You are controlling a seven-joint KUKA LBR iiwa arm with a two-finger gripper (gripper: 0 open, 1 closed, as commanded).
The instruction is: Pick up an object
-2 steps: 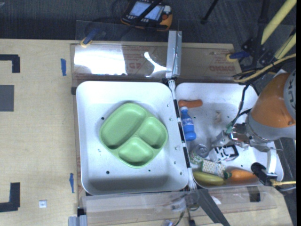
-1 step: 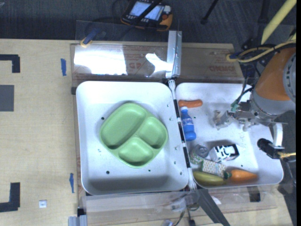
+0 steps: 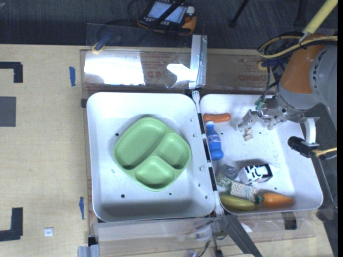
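We are at the approach step. The gripper [image 3: 247,123] hangs at upper right over the right bin [image 3: 300,194], fingers apart, holding nothing. Nearest candidate: hot dog [image 3: 216,118], just left; next, descend and close.

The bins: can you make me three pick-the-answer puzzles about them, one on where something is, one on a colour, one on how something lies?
1. Where is the plate? A) left bin B) right bin C) on the floor
2. What colour is the bottle? A) red B) blue C) yellow
3. How is the bottle? A) standing up B) lying down C) held by the gripper

A: the plate sits in the left bin.
B: its body is blue, with a white cap.
B: it lies flat in the right bin, apart from the gripper.
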